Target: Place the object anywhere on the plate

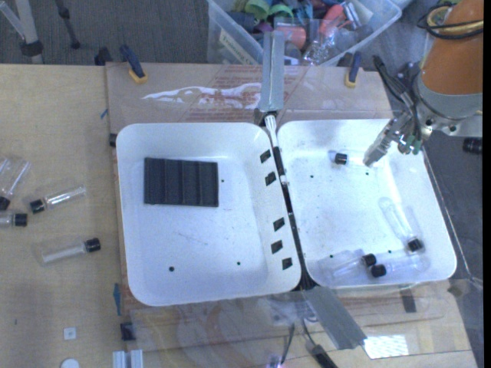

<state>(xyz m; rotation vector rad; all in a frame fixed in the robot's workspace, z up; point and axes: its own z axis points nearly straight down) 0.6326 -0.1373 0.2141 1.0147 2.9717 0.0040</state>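
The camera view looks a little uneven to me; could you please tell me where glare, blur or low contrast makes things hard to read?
In the camera view, the clear tubes in the right bin nearly vanish against the white; only their black caps stand out. A pale glare streak crosses the board above the left bin. The gripper is soft and small, so its state is unreadable. The dark plate reads sharply.

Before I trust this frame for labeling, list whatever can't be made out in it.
- Gripper: blurred and small in the camera view; finger state unreadable.
- Clear tubes in the right bin: see-through against white, so outlines and count are uncertain.
- Arm: cut off by the top and right edges.
- Dark plate in the left bin: surface detail too coarse.
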